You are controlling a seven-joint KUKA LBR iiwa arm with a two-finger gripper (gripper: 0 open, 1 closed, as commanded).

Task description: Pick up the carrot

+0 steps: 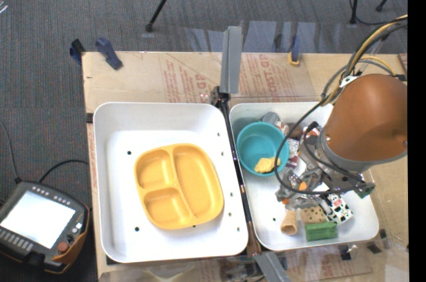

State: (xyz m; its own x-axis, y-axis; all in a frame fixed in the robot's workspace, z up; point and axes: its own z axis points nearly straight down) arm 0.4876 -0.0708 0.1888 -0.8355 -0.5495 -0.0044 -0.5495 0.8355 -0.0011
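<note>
My gripper (301, 190) hangs low over the right bin (266, 234), under the grey wrist and the big orange band (369, 118). At its tip shows a small orange sliver (303, 185) that looks like the carrot. The wrist hides most of it. I cannot make out whether it is gripped or just lies under the gripper. The gripper stands just right of the teal bowl (256, 141) and above the cone (289, 223).
The teal bowl holds a yellow corn piece (265, 165). A waffle-like brown piece (311, 215), a green block (321, 231) and a black-and-white spotted item (338, 207) crowd the right bin's front. A yellow divided plate (178, 186) lies in the left bin (113, 141).
</note>
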